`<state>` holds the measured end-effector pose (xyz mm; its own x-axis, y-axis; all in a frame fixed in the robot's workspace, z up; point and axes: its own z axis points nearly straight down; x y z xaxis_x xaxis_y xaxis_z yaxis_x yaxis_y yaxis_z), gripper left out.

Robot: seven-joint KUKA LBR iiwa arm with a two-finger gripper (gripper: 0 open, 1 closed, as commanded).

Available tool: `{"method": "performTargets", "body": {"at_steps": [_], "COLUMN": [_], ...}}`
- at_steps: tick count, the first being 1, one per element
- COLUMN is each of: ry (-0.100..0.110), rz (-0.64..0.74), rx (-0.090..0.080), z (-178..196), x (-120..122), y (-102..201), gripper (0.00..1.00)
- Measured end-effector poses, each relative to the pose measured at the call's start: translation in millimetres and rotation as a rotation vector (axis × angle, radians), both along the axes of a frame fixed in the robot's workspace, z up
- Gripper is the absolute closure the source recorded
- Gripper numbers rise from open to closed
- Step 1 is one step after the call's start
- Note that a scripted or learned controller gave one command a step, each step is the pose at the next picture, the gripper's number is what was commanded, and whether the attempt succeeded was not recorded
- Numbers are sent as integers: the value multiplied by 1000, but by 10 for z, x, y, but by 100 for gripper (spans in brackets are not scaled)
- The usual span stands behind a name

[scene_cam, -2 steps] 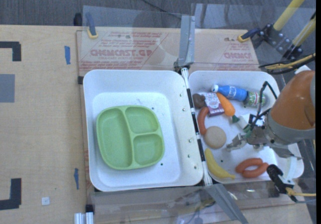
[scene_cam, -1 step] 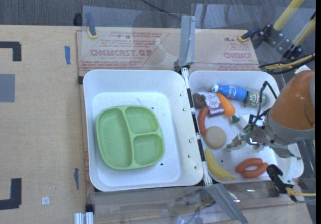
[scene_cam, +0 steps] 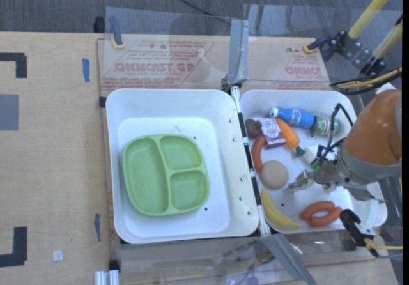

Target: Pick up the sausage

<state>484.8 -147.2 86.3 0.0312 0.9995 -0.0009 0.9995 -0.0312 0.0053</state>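
An orange-red sausage lies near the front wall of the right bin. A second slim, curved red-orange piece lies along that bin's left wall. My gripper hangs low over the middle of the right bin. It is just above and left of the front sausage, and right of a beige ball. No object shows in its grasp. The arm's orange band hides the bin's right side.
The right bin also holds a blue bottle, a carrot, a purple-and-white packet and a banana. In the left bin sits a green divided plate.
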Motion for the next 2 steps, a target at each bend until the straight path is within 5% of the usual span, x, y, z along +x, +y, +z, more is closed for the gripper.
{"method": "performTargets", "body": {"at_steps": [2], "ry": [0], "rz": [0], "rx": [0], "z": [0], "x": [0], "y": [0], "gripper": [0]}}
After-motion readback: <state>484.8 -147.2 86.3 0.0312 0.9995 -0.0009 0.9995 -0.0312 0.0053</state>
